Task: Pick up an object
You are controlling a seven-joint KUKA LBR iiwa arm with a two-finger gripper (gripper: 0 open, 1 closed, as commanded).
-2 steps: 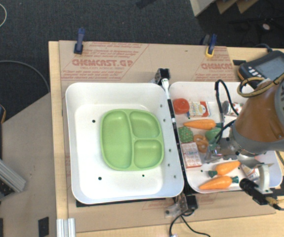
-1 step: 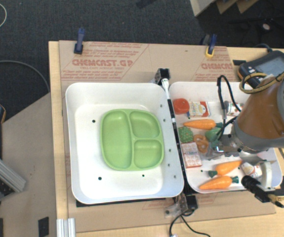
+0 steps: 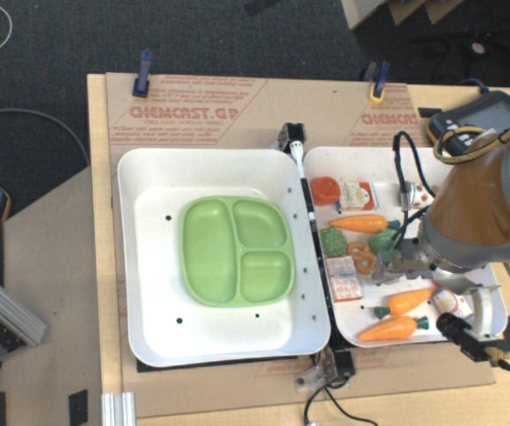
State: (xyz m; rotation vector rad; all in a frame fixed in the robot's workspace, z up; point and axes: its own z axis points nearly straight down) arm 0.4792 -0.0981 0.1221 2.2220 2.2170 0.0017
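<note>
I am reaching in from the right over the right bin [image 3: 494, 304], my grey arm and its orange band covering much of that bin's right half; my claw [image 3: 395, 260] is hanging low among the toy food near the bin's middle, and I cannot tell whether it is open or closed, since the wrist and cables are hiding it. A carrot [image 3: 357, 224] is lying across the bin just above my claw, with a green piece [image 3: 333, 241] and a pretzel [image 3: 362, 257] just beside it on the left; two more carrots [image 3: 407, 302] [image 3: 388, 329] are lying below my claw, near the bin's front edge; a red piece [image 3: 325, 189] is sitting near the far left corner. In the left bin [image 3: 139, 238] a green divided plate [image 3: 237, 250] is lying flat in the middle.
</note>
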